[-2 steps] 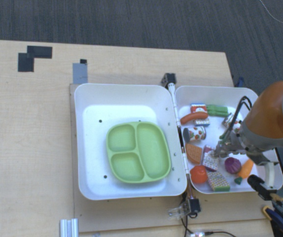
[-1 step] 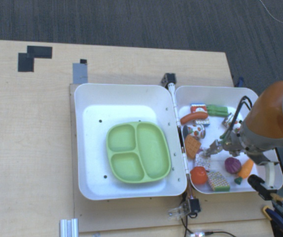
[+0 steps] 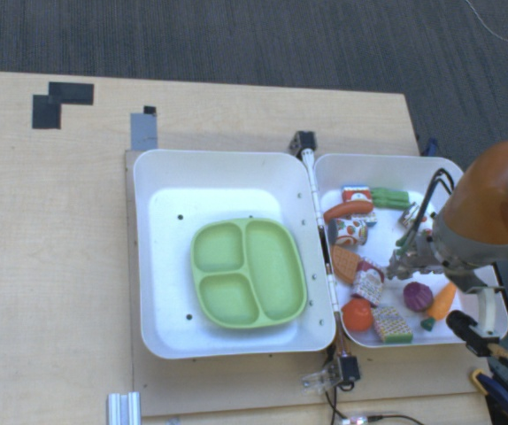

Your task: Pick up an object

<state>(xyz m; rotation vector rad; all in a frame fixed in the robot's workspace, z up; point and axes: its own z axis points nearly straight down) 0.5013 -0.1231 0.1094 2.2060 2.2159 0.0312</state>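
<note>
Because my own wrist and orange band point(image 3: 493, 204) hang over the right bin point(image 3: 387, 163), much of that bin's far side is hidden from me, and I cannot tell how my claw point(image 3: 406, 262) stands; its tip is a dark blur low among the toys, near the bin's middle. Nothing shows plainly between its tips.

Two white bins sit side by side on the worktop point(image 3: 50, 264). The left bin point(image 3: 161, 237) holds one thing, a pale green divided plate point(image 3: 249, 273) with three compartments, all bare.

The right bin holds the pile I am to pick from. I count a green piece point(image 3: 390, 197) at the top, a sausage point(image 3: 349, 209) beside it, a small red and white carton point(image 3: 351, 229), an orange wedge point(image 3: 345, 263), a tomato point(image 3: 357, 313), a yellowish block point(image 3: 393, 324), a purple piece point(image 3: 418, 296) and a carrot point(image 3: 442, 301). A small packet point(image 3: 368, 284) just left of my claw is too jumbled to name.
</note>
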